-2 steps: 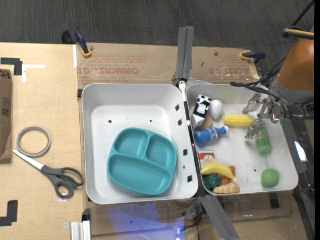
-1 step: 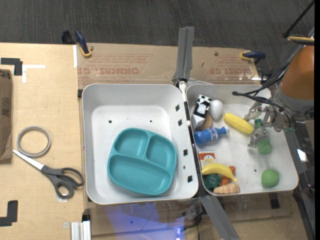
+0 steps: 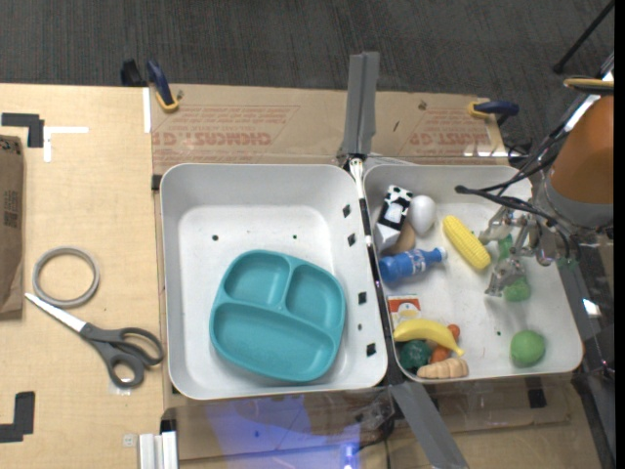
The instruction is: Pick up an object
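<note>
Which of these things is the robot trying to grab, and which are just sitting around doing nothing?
For the job:
gripper, over the right bin
corn cob
blue bottle
banana
green ball
carrot
black-and-white toy

Just lying about:
teal divided plate in the left bin
scissors
tape roll

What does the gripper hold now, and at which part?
It cannot be told. The gripper hangs over a small green object in the right bin, but no grasp is visible.
</note>
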Robot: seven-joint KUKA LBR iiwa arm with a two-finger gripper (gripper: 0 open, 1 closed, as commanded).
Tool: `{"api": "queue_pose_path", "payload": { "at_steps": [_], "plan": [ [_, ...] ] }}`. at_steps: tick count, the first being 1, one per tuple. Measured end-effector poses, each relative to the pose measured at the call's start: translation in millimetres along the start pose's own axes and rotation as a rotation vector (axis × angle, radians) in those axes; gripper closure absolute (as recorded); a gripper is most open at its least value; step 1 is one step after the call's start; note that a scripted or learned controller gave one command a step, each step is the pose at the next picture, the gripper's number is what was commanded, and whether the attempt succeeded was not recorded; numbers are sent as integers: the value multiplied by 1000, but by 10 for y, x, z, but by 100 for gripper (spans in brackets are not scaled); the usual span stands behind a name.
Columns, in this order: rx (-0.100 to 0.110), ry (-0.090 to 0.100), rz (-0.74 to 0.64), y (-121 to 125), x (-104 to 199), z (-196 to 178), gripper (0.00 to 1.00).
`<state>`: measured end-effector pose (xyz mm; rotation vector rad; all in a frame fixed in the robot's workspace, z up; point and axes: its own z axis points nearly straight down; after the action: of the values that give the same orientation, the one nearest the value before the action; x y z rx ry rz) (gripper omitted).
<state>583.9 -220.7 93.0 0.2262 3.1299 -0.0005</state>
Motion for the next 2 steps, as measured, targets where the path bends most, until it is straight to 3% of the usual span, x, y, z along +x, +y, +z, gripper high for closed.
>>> {"api": "queue_pose_path", "payload": {
  "at_steps": [1, 2],
  "plan": [
    [0, -2, 19, 276, -130, -1, 0],
    [0, -3, 220, 980, -417, -4, 0]
  ]
}}
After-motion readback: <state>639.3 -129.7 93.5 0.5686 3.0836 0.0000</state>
